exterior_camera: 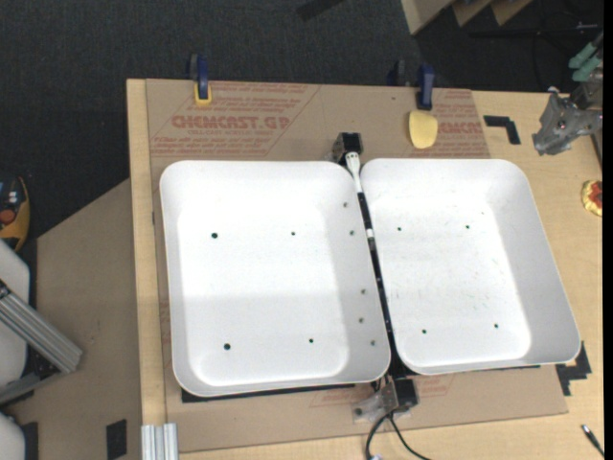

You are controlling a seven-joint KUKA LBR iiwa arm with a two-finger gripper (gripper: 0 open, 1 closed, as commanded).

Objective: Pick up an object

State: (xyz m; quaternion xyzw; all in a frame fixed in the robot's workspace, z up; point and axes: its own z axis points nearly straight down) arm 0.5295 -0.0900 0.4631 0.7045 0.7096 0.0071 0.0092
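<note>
A grey metal part (567,123) sits half cut off beyond the right bin (536,257).

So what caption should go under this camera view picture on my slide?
Two shallow white bins, left bin and right bin, sit side by side on a brown bench.

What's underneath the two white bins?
A brown cardboard sheet printed with red lettering lies under both shallow white plastic bins, showing around their edges. Whatever is directly beneath the bins is covered.
</note>
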